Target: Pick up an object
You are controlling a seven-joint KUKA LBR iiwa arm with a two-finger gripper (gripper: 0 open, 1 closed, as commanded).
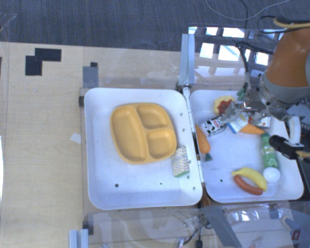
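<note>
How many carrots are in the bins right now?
2. One carrot lies at the right bin's left edge, by the divider. Another carrot lies farther right, just below the arm's wrist. The arm may hide more.

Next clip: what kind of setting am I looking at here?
Probably a robotics lab bench set up for grasping trials. Two shallow white bins, the left bin and the right bin, sit on a wooden bench; toy food such as a banana lies inside, and cables trail behind.
</note>
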